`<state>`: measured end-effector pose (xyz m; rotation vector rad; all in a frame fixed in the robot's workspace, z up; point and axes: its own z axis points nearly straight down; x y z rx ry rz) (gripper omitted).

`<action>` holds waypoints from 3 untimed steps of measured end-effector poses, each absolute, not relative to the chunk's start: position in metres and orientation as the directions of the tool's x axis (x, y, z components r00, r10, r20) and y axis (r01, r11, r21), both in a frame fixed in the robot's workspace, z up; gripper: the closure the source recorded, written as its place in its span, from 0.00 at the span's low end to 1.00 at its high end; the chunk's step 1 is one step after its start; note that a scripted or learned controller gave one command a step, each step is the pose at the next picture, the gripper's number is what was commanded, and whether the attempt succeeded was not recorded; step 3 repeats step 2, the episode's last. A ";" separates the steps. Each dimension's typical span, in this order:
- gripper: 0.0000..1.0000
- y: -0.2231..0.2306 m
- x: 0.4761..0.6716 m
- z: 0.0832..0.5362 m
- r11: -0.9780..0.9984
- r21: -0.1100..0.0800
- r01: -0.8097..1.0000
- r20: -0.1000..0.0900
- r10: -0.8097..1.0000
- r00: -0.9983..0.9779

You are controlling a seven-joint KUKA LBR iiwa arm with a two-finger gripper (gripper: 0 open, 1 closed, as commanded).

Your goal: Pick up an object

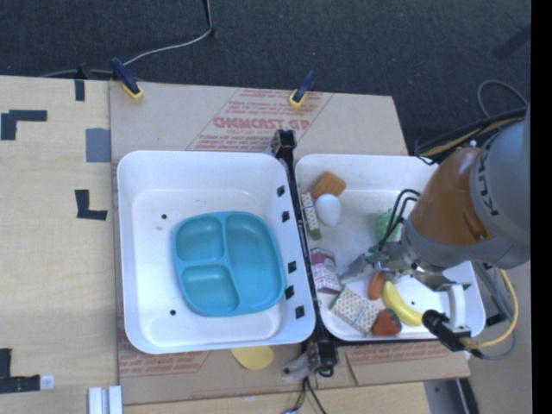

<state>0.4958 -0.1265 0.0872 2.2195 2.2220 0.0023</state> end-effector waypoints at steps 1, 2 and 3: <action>1.00 -0.128 0.496 0.097 0.000 0.005 1.000 -0.003 1.000 0.000; 1.00 -0.031 0.493 0.184 0.003 -0.001 1.000 0.001 1.000 -0.003; 1.00 -0.031 0.493 0.184 0.003 -0.001 1.000 0.001 1.000 -0.003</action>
